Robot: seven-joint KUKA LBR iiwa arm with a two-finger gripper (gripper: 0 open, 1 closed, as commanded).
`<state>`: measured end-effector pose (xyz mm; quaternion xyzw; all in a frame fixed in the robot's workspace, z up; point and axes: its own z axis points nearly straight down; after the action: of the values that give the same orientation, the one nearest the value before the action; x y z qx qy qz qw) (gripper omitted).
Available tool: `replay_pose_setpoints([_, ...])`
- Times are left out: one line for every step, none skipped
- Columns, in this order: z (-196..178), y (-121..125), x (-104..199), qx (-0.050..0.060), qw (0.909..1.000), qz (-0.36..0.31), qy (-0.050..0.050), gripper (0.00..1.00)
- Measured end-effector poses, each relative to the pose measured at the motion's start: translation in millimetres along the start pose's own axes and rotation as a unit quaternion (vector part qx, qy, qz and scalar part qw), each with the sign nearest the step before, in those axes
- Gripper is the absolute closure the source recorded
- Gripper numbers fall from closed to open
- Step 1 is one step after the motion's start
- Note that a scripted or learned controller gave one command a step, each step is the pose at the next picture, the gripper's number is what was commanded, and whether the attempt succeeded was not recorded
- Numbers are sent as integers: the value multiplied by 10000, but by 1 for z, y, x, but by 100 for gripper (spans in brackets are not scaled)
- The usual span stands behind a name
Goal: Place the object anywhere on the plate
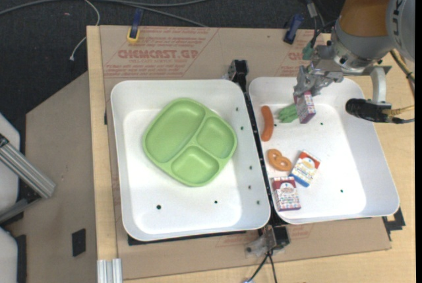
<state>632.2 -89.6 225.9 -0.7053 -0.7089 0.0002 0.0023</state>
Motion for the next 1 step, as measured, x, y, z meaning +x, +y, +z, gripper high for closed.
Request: replay_pose_setpoints([7,-31,49,8,10000,6,-4,100])
